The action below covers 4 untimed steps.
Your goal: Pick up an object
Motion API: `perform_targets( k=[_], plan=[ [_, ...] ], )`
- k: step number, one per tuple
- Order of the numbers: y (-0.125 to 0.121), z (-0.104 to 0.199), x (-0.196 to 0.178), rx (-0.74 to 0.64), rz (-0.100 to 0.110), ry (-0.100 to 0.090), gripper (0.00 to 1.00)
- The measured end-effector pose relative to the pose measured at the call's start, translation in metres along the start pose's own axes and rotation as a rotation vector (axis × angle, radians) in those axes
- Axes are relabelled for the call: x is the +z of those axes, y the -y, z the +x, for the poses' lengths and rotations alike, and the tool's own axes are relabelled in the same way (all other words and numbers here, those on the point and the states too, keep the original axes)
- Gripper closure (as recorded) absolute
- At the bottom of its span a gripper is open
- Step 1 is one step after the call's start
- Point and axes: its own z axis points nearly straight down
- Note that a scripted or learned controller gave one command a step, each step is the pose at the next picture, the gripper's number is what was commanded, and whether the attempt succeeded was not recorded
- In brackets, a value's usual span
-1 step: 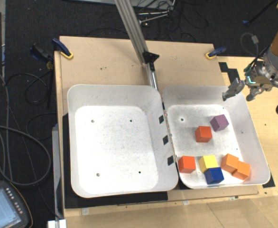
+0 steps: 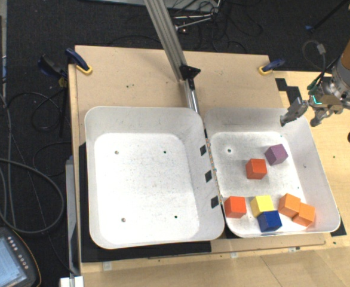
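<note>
My gripper (image 2: 304,113) hangs above the far right rim of the right bin (image 2: 318,160), its two dark fingers spread apart with nothing between them. Below it in that bin lie several blocks: a purple one (image 2: 276,154), an orange-red one (image 2: 256,168), another orange-red one (image 2: 235,206) at the front left, a yellow one (image 2: 261,204), a blue one (image 2: 270,220), and two orange ones (image 2: 290,204) (image 2: 305,213) at the front right. The purple block is the nearest to the gripper.
The left bin (image 2: 103,160) lies beside the right one, joined by black clips along the shared edge. A slanted metal pole (image 2: 166,31) crosses the back of the wooden bench (image 2: 223,76). Clamps sit at the bench's back corners.
</note>
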Motion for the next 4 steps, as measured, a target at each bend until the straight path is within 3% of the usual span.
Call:
perform_targets(
  k=[2, 3, 4],
  plan=[
    [-0.001, 0.012, 0.124, 0.0, 0.004, -0.002, 0.0],
    [-0.001, 0.012, 0.145, 0.0, 0.0, 0.0, 0.0],
    [-0.002, 0.012, 0.133, -0.001, -0.005, 0.002, 1.0]
  ],
)
